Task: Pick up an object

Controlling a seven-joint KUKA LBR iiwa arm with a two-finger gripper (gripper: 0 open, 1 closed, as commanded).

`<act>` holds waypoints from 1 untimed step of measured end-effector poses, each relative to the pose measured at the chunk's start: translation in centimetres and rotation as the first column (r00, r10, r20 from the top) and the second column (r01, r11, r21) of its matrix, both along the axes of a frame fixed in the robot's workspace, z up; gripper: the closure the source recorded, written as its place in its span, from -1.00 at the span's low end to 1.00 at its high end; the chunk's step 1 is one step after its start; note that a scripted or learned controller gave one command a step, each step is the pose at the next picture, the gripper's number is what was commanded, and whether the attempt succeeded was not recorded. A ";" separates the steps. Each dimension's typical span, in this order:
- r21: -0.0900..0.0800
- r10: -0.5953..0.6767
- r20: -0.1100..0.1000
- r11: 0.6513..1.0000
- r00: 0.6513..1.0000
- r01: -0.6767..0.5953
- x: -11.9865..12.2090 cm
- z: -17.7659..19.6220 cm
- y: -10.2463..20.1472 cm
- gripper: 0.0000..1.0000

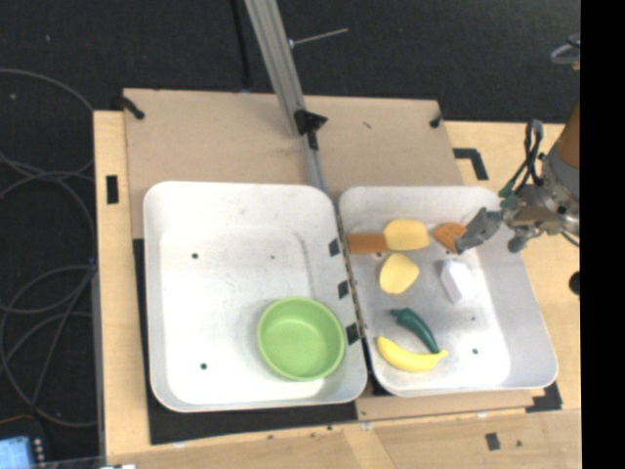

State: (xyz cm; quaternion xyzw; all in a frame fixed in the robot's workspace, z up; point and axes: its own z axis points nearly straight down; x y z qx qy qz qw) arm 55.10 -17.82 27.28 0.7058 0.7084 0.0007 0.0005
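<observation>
Green bowl [301, 337] in left bin [195, 223]; wooden bench [225, 135].

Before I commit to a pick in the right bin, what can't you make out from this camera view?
- Gripper: blurred and small, finger state unreadable.
- Orange object: partly hidden by the gripper, whether they touch is unclear.
- White object: pale against the right bin, outline unclear.
- Arm: cut off by the view's right side.

Right bin [527, 350] — yellow banana [410, 357], green pepper [417, 328], two yellow lumps, white block [456, 281].
</observation>
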 end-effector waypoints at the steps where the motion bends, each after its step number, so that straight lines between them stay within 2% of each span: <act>1: 0.000 -0.001 0.000 1.000 1.000 0.001 0.0 0.0 0.0 -1.00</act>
